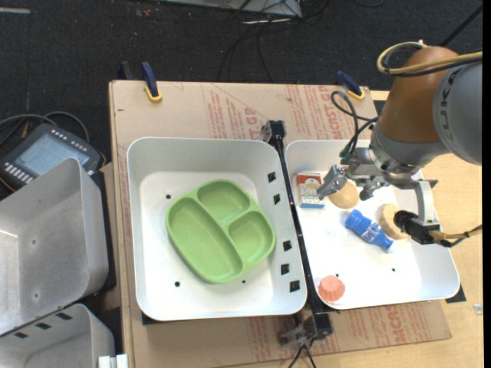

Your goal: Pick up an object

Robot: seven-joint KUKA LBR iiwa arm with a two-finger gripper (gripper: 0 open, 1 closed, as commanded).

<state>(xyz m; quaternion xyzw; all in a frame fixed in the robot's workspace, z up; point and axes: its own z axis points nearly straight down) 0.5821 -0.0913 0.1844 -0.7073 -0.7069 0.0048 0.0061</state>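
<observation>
The gripper, its fingers spread, hangs over the right bin's far-left part, straddling a tan lump directly below, beside the red box.

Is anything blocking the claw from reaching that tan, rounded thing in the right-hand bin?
Nothing visible does. The end effector hangs directly over the tan rounded object in the right white bin. The small red-and-white box lies just beside it, and the blue crumpled bottle lies apart from it.
</observation>
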